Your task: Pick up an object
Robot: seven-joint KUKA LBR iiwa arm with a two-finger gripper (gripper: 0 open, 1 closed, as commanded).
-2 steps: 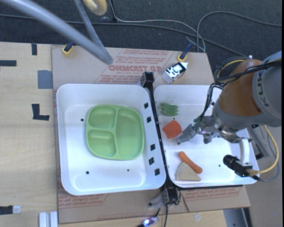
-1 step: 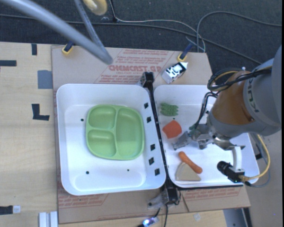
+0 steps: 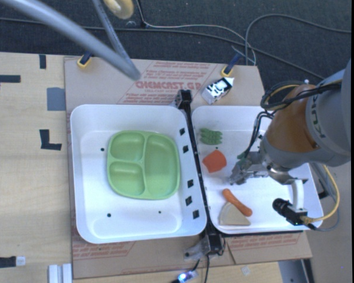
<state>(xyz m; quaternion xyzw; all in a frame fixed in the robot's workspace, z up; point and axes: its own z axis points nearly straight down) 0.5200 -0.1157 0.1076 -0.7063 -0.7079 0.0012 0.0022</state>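
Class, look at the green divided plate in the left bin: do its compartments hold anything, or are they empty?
Empty. The green plate lies flat in the left bin, and all three compartments show bare green.

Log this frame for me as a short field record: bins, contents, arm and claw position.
left bin: holds a green divided plate
right bin: holds four small items
items in right bin: green leafy piece, red-orange chunk, carrot, beige wedge
carrot and wedge: next to each other at the bin's near edge
arm: reaches in from the right, over the right bin
claw: low in the right bin, just right of the red-orange chunk
claw state: cannot tell
held object: none seen
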